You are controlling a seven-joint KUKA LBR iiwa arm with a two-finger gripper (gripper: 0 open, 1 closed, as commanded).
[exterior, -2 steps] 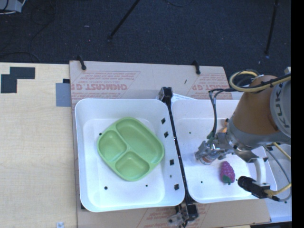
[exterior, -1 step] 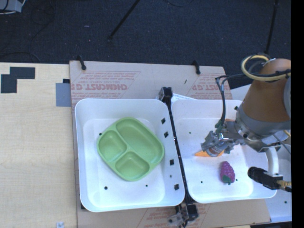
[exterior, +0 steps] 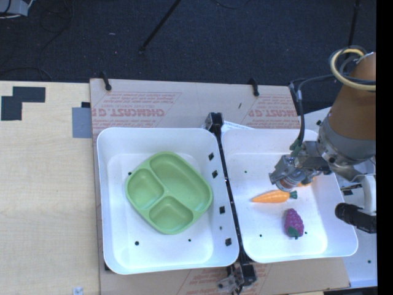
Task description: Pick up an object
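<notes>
Two white bins sit side by side on the desk — left bin (exterior: 116, 165) holds a green divided plate (exterior: 169, 191) (three compartments), lying flat around the bin's centre. Right bin (exterior: 334, 241) holds a toy carrot (exterior: 271, 196) at mid-frame right, lying roughly level with its leafy end pointing right, and a purple grape bunch (exterior: 293, 222) lower right of it, near but apart. The arm (exterior: 353, 112) reaches in from the right edge of the frame, orange band up top. Gripper (exterior: 287, 178) is low in the right bin, just above the carrot's right end — touching or only close, cannot tell. Whether it is spread or closed cannot be made out from this angle; nothing seen pinched.
</notes>
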